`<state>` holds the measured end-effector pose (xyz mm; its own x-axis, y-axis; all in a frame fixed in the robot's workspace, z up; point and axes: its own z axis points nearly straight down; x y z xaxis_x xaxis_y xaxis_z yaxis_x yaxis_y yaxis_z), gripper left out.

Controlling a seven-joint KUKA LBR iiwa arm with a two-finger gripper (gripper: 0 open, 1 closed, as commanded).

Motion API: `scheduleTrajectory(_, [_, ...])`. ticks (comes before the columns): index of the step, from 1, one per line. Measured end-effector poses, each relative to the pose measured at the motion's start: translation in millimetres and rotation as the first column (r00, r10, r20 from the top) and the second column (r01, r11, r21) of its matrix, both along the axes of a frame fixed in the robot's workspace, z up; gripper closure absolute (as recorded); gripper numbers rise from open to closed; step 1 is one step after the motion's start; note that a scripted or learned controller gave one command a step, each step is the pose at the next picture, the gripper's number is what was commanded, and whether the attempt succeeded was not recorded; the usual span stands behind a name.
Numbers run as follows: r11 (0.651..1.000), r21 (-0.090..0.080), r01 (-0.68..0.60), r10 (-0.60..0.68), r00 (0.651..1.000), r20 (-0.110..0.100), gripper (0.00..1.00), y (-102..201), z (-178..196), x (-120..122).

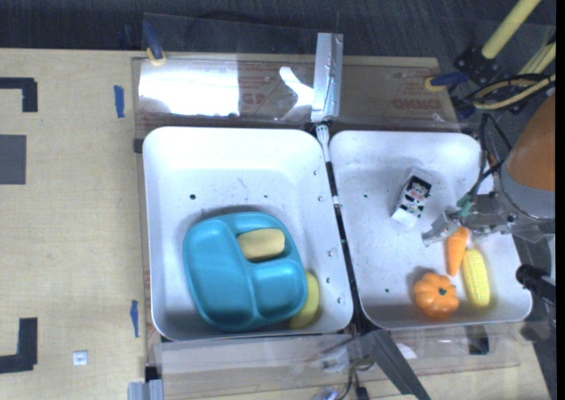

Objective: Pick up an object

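Note:
My gripper (463, 216) hangs low over the right side of the right bin (371, 160), with the grey arm and its orange band (536, 158) behind it at the view's right edge. Directly below the gripper lies an orange carrot (455, 252), its upper end touching or just under the gripper's tip. A yellow corn cob (476, 276) lies right of the carrot. An orange pumpkin (436, 294) sits near the bin's front wall. A small black-and-white toy (412, 198) rests to the gripper's left.
The left bin (177, 160) holds a blue divided plate (238, 279) with a yellow piece (262, 244) on it and a yellow ball (309, 299) at its right edge. Cables (503, 89) run behind the right bin.

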<state>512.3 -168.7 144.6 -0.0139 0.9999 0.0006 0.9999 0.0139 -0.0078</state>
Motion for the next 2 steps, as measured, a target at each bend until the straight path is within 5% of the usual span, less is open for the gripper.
scheduleTrajectory(1, [0.985,0.000,-0.172,0.172,0.985,0.009,0.00,-35.0,-51.0,10.1])
scheduleTrajectory(2, [0.985,-0.001,-0.170,0.170,0.985,0.011,1.00,-35.4,-41.2,10.6])
